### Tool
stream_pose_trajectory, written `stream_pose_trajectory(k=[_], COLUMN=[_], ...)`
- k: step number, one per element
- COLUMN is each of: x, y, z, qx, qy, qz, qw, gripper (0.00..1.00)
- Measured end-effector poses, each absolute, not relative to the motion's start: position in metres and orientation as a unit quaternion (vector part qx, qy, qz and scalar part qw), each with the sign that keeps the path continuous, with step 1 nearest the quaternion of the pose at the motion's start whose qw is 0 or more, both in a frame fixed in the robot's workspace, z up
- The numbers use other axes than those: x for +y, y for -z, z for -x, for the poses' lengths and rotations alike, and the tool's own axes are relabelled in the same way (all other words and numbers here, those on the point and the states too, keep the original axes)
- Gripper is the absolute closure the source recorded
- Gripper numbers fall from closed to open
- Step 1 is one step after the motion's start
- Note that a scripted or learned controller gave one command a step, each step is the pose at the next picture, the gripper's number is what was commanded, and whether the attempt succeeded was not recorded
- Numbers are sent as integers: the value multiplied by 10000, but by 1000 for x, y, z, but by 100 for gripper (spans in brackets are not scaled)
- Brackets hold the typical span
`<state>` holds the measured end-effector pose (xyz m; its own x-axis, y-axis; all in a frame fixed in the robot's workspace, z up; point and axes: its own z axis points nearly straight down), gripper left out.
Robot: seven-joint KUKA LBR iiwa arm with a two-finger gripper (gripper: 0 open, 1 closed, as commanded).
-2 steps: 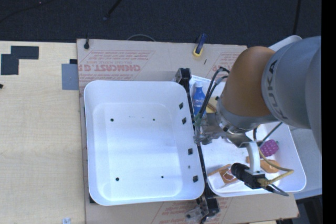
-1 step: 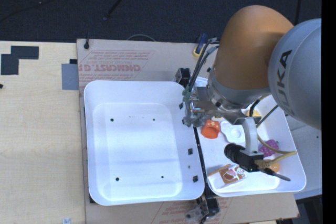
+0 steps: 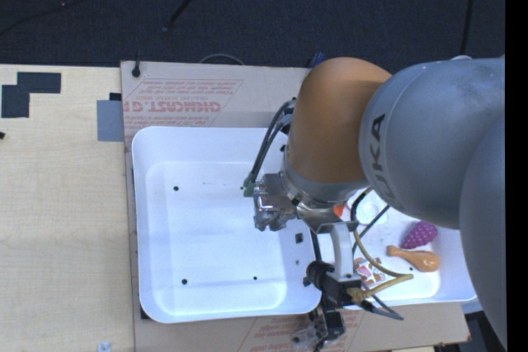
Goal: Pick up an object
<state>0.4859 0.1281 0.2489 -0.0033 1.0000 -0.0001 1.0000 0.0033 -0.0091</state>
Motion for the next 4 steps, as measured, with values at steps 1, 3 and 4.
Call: stream_pose_trajectory(k=[1, 3, 4], x=[77, 197, 159], y=[-183, -238, -178], z=[-497, -576, -469], qx=[-7051, -7082, -7063], qy=[-45, 10, -67], qz=[7091, 7060, 7079], qw=[24, 0, 44], gripper=[100, 100, 100])
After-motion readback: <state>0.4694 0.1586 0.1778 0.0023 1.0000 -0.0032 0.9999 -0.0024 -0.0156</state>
